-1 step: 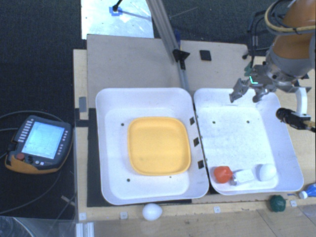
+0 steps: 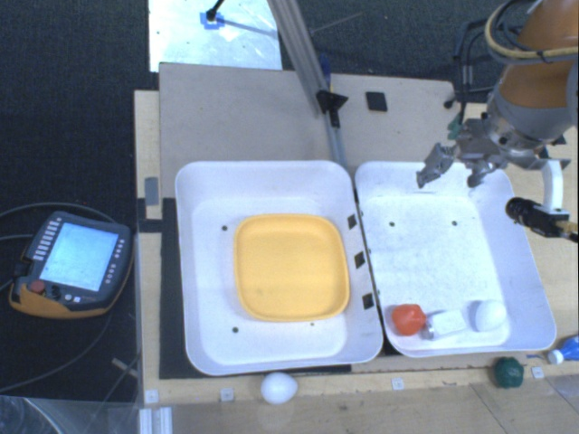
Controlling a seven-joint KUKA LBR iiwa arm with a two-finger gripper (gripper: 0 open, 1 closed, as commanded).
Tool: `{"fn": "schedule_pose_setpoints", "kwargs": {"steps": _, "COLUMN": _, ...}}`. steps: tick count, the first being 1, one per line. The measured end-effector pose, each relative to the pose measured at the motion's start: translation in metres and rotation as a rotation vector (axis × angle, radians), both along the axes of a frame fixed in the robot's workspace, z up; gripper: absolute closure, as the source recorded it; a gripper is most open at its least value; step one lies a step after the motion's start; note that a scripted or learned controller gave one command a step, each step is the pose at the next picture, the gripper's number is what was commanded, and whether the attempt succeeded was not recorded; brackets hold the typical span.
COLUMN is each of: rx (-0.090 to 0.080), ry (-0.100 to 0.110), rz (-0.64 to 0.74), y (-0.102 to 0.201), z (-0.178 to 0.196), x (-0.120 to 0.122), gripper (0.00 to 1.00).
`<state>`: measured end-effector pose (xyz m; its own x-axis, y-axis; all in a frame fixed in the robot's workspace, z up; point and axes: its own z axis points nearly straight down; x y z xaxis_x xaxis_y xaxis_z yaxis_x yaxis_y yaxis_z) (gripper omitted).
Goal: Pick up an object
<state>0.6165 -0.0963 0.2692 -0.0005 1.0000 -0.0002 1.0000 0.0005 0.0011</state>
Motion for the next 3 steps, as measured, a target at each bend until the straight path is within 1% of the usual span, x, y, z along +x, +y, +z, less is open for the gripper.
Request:
{"fn": "schedule_pose_setpoints", "kwargs": {"steps": 1, "rx": 0.0, "ry": 0.005, "rz": -0.001, "y": -0.007, "z": -0.06, "x": 0.001, "gripper": 0.0}}
{"fn": "schedule_pose_setpoints", "kwargs": {"steps": 2, "rx": 0.0, "ry": 0.004, "rz": 0.0, "y": -0.003, "z": -0.108, "x": 0.009, "gripper": 0.0}}
{"fn": "schedule_pose_setpoints", "kwargs": {"steps": 3, "rx": 0.0, "ry": 0.004, "rz": 0.0, "y": 0.002, "z": -0.151, "x": 0.011, "gripper": 0.0}}
